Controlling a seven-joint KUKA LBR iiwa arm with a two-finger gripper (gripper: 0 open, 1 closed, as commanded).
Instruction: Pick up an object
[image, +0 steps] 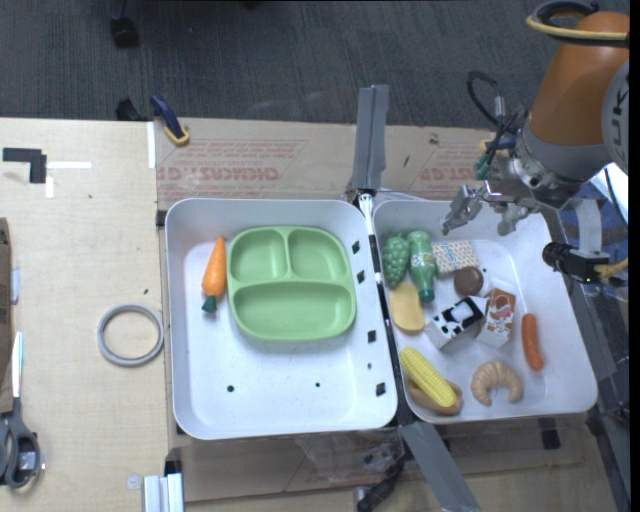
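Gripper above right bin, nothing held.
Gripper (487, 211) fingers spread, empty, at 12 o'clock over right bin (570, 385); toy corn (427, 375) at 7 o'clock.

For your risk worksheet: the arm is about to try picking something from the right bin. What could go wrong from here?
1. Crowding: the grapes, green bottle and patterned box lie packed together, so the gripper might nudge or catch a neighbour.
2. The croissant and corn lie near the bin's front wall, which could obstruct a grasp.
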